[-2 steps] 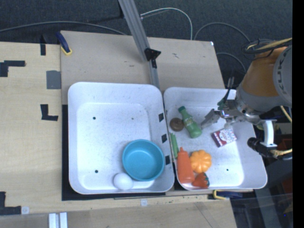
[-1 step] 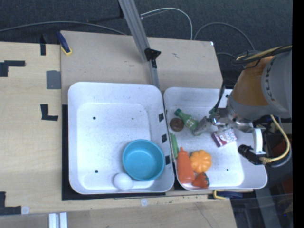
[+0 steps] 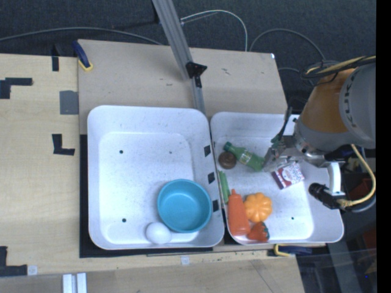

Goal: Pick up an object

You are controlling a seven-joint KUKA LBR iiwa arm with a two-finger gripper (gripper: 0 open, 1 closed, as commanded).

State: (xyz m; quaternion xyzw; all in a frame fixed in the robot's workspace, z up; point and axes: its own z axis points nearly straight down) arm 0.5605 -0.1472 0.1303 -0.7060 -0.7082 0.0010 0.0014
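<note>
The claw (image 3: pixel 278 154) hangs low in the right bin (image 3: pixel 305 224), its dark tips just right of the green bottle (image 3: pixel 243 156); whether it is wide or narrow I cannot tell. The bottle lies on its side in the upper left part of that bin. Just left of the bottle sits a small brown ball (image 3: pixel 227 160). Right of the bottle and below the claw lies a red-and-white packet (image 3: pixel 288 176). Well below the bottle, an orange pumpkin (image 3: pixel 258 206) touches an orange carrot (image 3: pixel 237 212), with a red piece (image 3: pixel 259 232) at the bin's lower wall. Far left of the bottle, the left bin (image 3: pixel 110 127) holds a blue bowl (image 3: pixel 183 205) and a white ball (image 3: pixel 158 232).
</note>
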